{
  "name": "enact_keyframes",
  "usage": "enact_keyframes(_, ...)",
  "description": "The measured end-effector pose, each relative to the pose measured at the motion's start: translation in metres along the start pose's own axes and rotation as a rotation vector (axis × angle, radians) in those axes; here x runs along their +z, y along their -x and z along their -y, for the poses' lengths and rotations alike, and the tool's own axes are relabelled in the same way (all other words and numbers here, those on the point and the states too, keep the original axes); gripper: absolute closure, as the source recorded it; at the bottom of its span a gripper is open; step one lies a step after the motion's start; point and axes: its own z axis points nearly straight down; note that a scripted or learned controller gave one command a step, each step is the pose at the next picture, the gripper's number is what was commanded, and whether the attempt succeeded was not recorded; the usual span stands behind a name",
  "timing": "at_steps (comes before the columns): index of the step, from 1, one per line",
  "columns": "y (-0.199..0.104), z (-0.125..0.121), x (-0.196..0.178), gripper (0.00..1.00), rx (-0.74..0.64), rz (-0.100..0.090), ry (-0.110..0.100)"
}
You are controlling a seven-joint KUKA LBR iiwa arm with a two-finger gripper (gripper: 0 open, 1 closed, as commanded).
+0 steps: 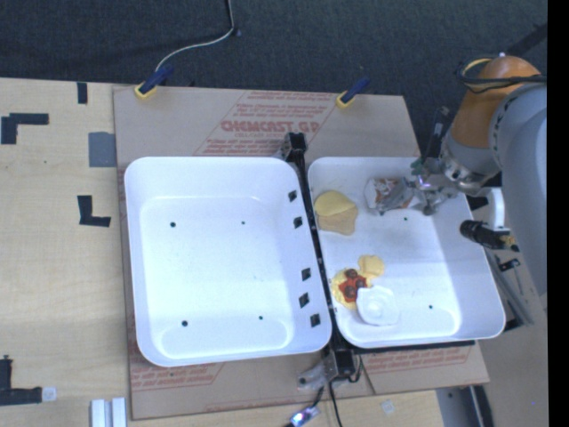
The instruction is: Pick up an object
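My gripper [415, 202] is low over the back of the right bin [462, 278], open, with nothing between its fingers. A small crumpled packet [384, 190] lies just left of it, close to the left finger. A pale yellow rounded lump [335, 212] rests against the bin's left wall. Toward the front lie a yellow and red toy [355, 282] and a white round piece [378, 309], touching each other.
The left bin [213, 256] stands beside the right one, with a black divider [307, 238] where they meet. The arm's orange band [484, 105] and grey body [533, 176] cover the right bin's far right rim.
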Motion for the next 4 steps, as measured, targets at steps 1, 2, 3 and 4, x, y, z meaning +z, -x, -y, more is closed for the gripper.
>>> enact_keyframes(1,-0.002,-0.004,-0.045,0.0,0.005,0.005,0.031)
enact_keyframes(2,-0.002,-0.002,-0.053,1.0,0.004,0.004,0.023)
enact_keyframes(3,-0.002,-0.001,-0.207,1.0,0.005,0.012,0.056)
enact_keyframes(4,-0.004,0.008,-0.327,1.0,0.005,0.012,0.055)
